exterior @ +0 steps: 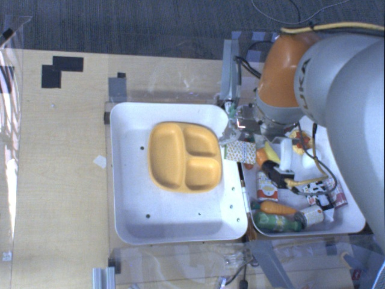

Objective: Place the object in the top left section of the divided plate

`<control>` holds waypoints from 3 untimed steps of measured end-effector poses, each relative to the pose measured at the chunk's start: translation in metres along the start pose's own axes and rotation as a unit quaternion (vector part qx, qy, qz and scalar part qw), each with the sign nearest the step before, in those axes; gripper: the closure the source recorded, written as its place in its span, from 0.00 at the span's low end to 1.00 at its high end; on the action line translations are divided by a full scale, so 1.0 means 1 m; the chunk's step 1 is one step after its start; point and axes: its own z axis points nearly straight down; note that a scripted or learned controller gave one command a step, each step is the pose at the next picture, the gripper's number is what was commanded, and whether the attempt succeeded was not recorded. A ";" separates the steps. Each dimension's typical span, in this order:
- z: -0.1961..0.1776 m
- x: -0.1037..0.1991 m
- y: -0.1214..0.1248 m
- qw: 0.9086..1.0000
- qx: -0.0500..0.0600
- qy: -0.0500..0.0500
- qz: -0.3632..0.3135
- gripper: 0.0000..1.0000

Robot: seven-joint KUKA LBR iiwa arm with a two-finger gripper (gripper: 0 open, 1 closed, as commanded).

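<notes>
Grey arm (343, 101) with orange band entering from the right, bent steeply down over the seam between the two white bins, gripper (239, 138) low beside the right rim of the left bin (129, 179); state of the fingers impossible to tell. Small patterned packet (240, 152) directly under the gripper, at the left edge of the cluttered right bin (355, 224), grasp unconfirmed. Yellow divided plate (183, 156) flat in the left bin, just left of the gripper.

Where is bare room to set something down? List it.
Left bin: white floor left of and below the yellow divided plate. All three plate sections are bare. Right bin is crowded with small items under the arm.
</notes>
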 end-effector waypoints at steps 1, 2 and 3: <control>0.000 0.000 0.000 1.000 0.000 0.000 0.000 0.00; -0.012 0.001 0.002 1.000 -0.003 0.000 -0.004 1.00; -0.019 0.011 0.046 1.000 -0.001 0.000 0.018 1.00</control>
